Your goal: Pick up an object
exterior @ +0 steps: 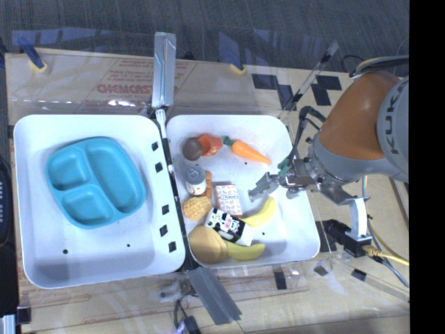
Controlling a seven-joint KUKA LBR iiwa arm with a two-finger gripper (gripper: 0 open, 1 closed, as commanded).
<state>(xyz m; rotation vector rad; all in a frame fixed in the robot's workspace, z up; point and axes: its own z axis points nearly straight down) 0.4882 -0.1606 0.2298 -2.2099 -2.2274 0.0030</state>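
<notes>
The end effector is seen low over the right bin, reached in from the right by the grey arm with its orange band. How far it is opened cannot be told, and nothing is seen held in it.

Just below and slightly left of the end effector a banana is lying, close to touching it. Left of the end effector a small printed card is lying flat, and below that a black-and-white cow-patterned carton is found. Further down and left, a second banana is resting against a tan pear-shaped fruit at the bin's near wall. A waffle-like biscuit and a small jar are placed well to the left of the end effector. Above and to the left, a carrot is lying slantwise, with an orange-red toy vegetable and a round grey lid beyond it.

Far to the left, in the left bin, a blue divided plate is set. Both bins are carried by the counter.
</notes>
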